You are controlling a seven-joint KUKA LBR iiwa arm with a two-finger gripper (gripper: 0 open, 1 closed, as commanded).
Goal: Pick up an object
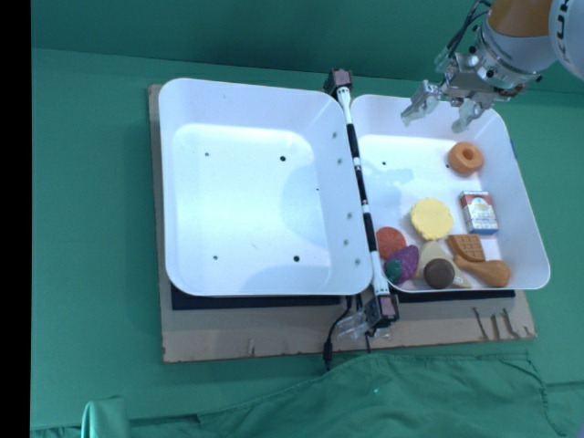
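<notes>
My gripper hangs above the far edge of the right bin, open, with nothing between its fingers. An orange donut lies just below and right of it. Further toward the front sit a red and white carton, a yellow round piece, a waffle, a drumstick, a brown ball, a red slice and a purple-red berry.
The left bin lies beside the right one, with a black and white rod along the seam between them. Both bins rest on a cardboard sheet on green cloth.
</notes>
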